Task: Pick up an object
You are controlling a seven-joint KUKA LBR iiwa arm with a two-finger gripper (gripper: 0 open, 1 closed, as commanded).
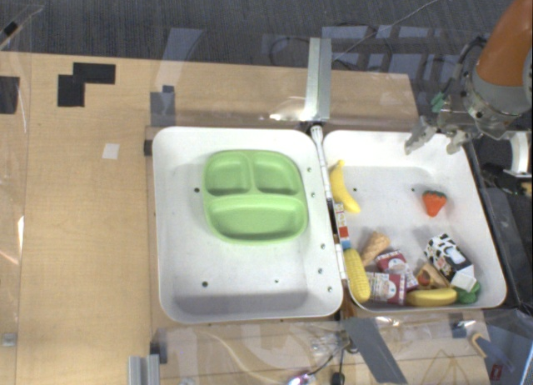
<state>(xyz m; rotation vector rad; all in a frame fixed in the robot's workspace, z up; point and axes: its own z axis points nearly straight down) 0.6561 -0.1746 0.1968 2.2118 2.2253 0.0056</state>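
On the worktop (75, 233) two bins sit side by side, touching along their inner walls. The left bin (179, 283) holds a divided plate (254, 194), lying near its middle, toward the back. In the right bin (391, 171) a banana (343, 187) lies against the left wall, and a corn cob (356, 275) lies nearer the front along that same wall. A strawberry (434, 202) sits apart toward the right wall. A milk carton (450, 260) and other small items crowd the front right corner. The tool (439, 137) hangs above the bin's back right corner.
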